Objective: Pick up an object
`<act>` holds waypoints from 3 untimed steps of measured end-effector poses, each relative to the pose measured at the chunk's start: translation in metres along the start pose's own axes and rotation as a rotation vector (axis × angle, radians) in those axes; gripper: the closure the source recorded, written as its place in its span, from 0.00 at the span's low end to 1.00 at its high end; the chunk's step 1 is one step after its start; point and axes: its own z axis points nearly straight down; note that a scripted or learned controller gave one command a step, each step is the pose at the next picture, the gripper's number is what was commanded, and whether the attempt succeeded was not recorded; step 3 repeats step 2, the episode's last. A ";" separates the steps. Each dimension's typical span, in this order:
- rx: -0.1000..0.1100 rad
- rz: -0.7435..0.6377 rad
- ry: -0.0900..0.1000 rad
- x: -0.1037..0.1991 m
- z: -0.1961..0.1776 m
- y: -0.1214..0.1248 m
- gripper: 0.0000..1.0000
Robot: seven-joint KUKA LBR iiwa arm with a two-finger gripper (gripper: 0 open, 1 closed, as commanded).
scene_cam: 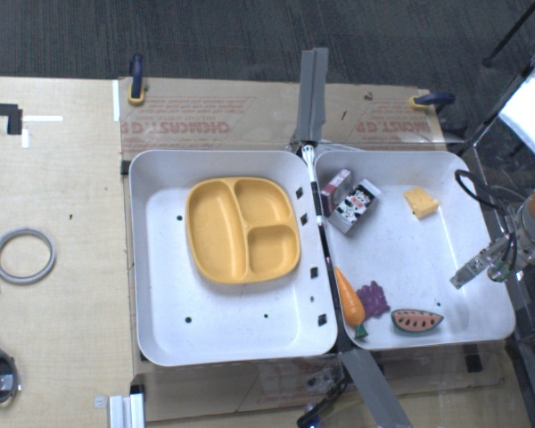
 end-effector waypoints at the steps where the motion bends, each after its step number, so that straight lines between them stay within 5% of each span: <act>1: 0.000 0.091 -0.003 0.020 -0.200 0.014 1.00; 2: 0.000 -0.121 -0.001 0.000 -0.023 0.000 1.00; 3: 0.000 -0.121 -0.001 0.000 -0.023 0.000 1.00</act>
